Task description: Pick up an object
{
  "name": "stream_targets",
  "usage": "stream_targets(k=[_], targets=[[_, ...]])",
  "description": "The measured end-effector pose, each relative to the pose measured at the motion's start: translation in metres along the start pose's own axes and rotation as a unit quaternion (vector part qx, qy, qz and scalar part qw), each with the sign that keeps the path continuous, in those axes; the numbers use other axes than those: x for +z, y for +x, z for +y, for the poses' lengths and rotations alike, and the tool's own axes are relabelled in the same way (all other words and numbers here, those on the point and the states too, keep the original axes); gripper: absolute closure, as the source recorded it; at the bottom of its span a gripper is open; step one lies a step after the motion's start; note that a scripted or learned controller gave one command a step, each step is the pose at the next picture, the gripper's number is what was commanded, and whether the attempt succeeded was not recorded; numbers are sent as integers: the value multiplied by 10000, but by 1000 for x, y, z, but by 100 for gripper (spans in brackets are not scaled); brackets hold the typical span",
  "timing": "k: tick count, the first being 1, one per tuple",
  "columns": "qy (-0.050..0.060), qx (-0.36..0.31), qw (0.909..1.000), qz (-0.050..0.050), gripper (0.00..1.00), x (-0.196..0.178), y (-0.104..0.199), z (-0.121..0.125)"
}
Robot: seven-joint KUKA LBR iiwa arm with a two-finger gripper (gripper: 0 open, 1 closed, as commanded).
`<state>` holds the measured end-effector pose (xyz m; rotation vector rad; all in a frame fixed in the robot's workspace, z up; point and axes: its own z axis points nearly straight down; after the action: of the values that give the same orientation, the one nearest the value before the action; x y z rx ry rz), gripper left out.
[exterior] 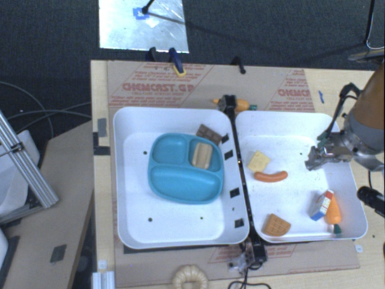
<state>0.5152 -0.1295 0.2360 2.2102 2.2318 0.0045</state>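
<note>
Several candidates in right bin (pixel 301 131); my gripper (pixel 314 161) hovers above bin floor, approach step. Jaw opening: can't tell, nothing visibly held. Sausage (pixel 271 176) nearest, left; next, shift over, descend.

Brown worktop (pixel 264 80) carries printed lettering. Blue clamp (pixel 176 61) at far edge. Shiny metal sheet (pixel 143 15) on dark floor (pixel 271 17) beyond.

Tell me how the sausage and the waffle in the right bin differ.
The sausage is long, thin and orange-red; the waffle is flat, squarish and tan with a grid pattern. The sausage lies near the bin's middle beside the yellow cheese piece; the waffle sits at the near edge. Both lie loose on the right bin floor, untouched.
</note>
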Motion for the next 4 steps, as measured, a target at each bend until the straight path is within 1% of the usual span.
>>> stream_targets(k=[1,2,3,4], targets=[[7,3,10000,1,100,9,50,-9],[1,-7,10000,5,100,0,106,-9],[13,0,10000,4,100,17,154,-13],[1,13,10000,-2,100,7,169,-15]])
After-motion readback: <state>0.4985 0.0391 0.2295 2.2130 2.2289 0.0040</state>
